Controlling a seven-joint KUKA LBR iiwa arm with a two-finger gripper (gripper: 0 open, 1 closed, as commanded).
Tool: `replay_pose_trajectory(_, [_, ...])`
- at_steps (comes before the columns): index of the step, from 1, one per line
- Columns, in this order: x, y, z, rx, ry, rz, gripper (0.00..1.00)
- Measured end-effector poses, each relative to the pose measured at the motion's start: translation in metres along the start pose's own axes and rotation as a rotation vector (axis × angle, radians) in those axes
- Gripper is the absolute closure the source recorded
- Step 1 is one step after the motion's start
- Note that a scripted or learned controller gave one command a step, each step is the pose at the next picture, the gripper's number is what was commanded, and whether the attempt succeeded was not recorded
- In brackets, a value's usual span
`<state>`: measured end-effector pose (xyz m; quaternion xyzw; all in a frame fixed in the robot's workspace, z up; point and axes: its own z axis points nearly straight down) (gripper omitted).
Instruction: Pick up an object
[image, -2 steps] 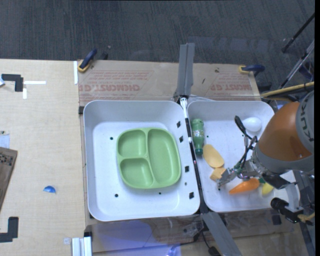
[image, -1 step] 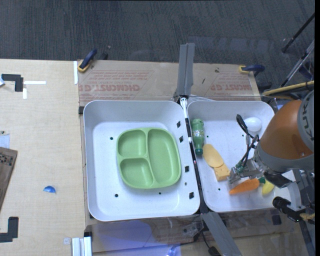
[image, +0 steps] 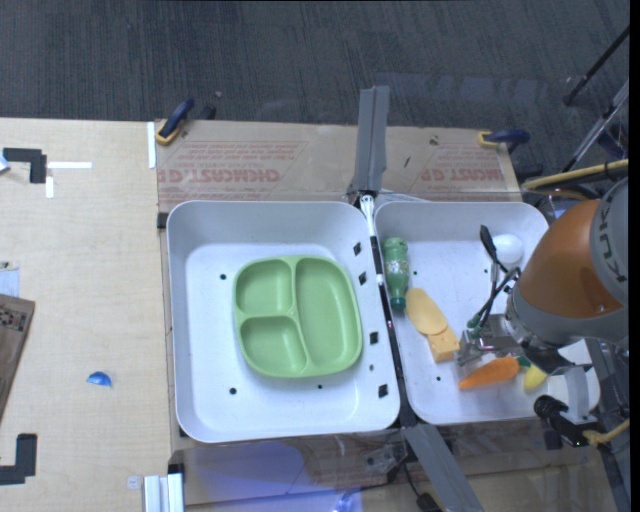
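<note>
The right bin (image: 445, 235) holds several items. A green bottle (image: 396, 268) lies along its left wall. A yellow rounded piece (image: 427, 311) and a yellow block (image: 443, 346) lie just below it. An orange carrot (image: 490, 373) rests near the bin's front edge, with a small yellow item (image: 535, 377) to its right. A black spoon (image: 490, 275) and a white round item (image: 508, 247) lie toward the back. My gripper (image: 478, 346) is low in the right bin, right above the carrot's left end and beside the yellow block.
The left bin (image: 195, 300) bears a green divided plate (image: 298, 316). The arm's orange band (image: 570, 265) hangs over the right bin's right side. Cardboard (image: 260, 165) lies behind the bins, and a divider bar (image: 372, 140) runs between them.
</note>
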<state>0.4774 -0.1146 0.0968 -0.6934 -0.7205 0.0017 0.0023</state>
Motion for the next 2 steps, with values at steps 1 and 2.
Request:
replay_pose_trajectory(1, [0.000,0.000,0.000,0.000,0.000,0.000,0.00])
replay_pose_trajectory(2, [-0.013,0.052,0.008,-0.001,-0.002,0.025,0.00])
